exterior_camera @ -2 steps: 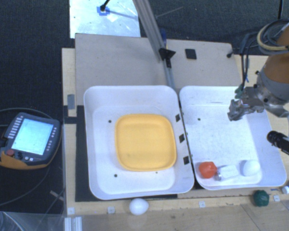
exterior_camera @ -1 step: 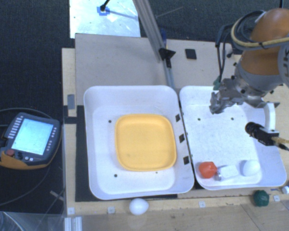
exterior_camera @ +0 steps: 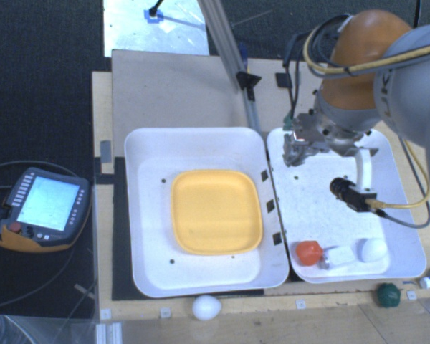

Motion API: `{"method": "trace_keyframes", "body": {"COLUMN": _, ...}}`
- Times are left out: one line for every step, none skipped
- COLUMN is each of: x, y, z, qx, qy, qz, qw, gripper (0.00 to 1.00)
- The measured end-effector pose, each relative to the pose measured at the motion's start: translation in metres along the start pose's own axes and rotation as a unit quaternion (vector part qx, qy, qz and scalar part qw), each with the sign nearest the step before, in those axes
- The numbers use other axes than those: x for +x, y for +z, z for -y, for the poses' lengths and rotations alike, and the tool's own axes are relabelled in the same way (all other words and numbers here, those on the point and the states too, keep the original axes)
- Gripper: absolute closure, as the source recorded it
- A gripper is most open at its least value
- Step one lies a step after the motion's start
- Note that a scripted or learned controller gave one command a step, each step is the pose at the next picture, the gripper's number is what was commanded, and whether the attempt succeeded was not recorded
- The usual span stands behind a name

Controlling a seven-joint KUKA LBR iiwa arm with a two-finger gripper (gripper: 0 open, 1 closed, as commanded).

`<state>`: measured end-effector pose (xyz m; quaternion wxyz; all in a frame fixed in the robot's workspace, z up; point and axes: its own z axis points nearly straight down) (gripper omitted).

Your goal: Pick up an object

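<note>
Objects to pick lie along the near wall of the right bin — an orange piece, a small white bit just beside it, and a white ball further right. The gripper hangs over that bin's far left corner, well apart from all three; whether its jaws are parted or closed I cannot tell. To do this well, travel to the near wall, centre over the orange piece — it stands clearest — then descend straight.

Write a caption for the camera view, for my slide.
Grey arm's gripper hovers over the right white bin; square yellow plate fills the left white bin.
</note>
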<state>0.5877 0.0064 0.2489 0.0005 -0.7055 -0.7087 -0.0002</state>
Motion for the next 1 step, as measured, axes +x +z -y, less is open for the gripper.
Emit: {"method": "trace_keyframes", "body": {"x": 0.0456, "y": 0.0137, "z": -0.0131, "qx": 0.000, "qy": 0.000, "qz": 0.000, "qw": 1.0000, "gripper": 1.00}}
